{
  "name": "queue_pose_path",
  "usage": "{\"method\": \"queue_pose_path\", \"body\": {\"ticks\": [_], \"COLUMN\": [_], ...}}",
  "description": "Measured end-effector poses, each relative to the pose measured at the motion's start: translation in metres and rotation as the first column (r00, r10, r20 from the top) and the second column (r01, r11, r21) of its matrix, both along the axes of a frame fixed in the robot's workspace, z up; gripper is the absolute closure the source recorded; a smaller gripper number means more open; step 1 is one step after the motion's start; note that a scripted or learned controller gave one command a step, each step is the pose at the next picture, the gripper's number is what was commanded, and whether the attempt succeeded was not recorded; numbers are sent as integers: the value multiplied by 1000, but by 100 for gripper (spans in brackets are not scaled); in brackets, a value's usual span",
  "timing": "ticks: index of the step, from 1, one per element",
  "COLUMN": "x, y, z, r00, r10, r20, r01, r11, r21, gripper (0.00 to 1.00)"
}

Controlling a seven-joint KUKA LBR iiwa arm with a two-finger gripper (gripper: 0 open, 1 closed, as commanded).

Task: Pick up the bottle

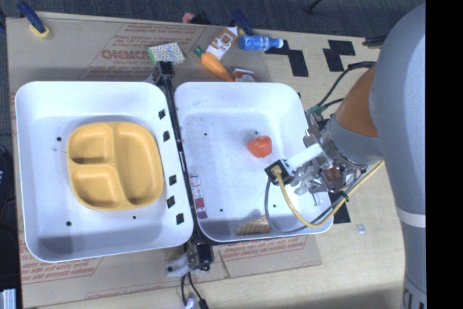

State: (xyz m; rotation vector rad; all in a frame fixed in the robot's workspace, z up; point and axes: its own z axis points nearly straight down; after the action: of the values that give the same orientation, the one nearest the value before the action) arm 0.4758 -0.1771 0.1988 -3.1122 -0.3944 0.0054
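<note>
We're looking down on the bench and taking the right bin (189, 148) as our landmark. The arm (401, 83) comes in from the right side of it, grey with the orange band (359, 106) showing just above the wrist, and the gripper (312, 181) hangs over the bin's right edge, low toward the near right corner. We cannot tell how the gripper stands, since it is a tangle of metal, a white block and looping yellow and black cables (296, 206), and we see nothing held in it. Inside the bin, a small orange-red object (260, 147) sits near the middle, just left of the gripper and apart from it, and a tan, cone-like piece (252, 229) lies against the near wall. Now the bottle (257, 43): it is blue, lying on its side on the cardboard beyond the bin's far wall, outside the bin and well apart from the gripper. Beside it, also beyond the far wall, we have a white and orange carton (221, 44), an orange carrot-shaped thing (215, 67) and a green patterned sponge (166, 53) toward the far left corner. Left of our landmark, touching along the shared edge, sits the other white bin (29, 177) with a yellow divided plate (114, 164) lying in it.
</note>
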Motion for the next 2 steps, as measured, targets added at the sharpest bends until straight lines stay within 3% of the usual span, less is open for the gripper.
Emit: {"method": "queue_pose_path", "body": {"ticks": [1,2], "x": [0,0], "y": [15,25], "z": [-25,-8], "r00": [1000,1000], "r10": [-10,2], "r20": [-1,0], "r01": [10,-2], "r11": [1000,1000], "r21": [1,0], "gripper": [100,100]}}
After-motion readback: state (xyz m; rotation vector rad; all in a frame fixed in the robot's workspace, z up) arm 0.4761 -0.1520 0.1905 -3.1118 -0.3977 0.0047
